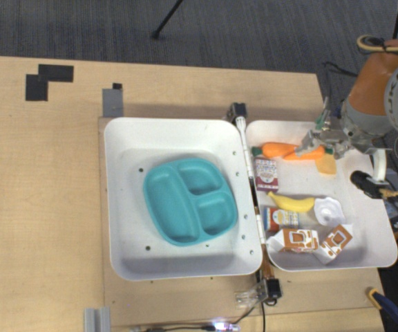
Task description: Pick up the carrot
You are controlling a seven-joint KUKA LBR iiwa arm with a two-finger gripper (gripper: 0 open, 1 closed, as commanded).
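Observation:
The carrot (282, 150) is orange with a green stub at its left end. It lies on its side at the back of the right bin (375, 251), and its thin tip points right. My gripper (319, 141) hangs low over that tip, at the end of the grey arm with the orange band (372, 81). The gripper's body hides the contact between it and the carrot. The carrot looks to be resting on the bin floor.
Beside the carrot's tip sits a tan wedge (327, 165). In front of them lie a red-and-white carton (267, 173), a banana (292, 203), a white cup (328, 211) and brown-and-white packets (300, 240). The left bin (119, 185) holds a teal divided plate (188, 200).

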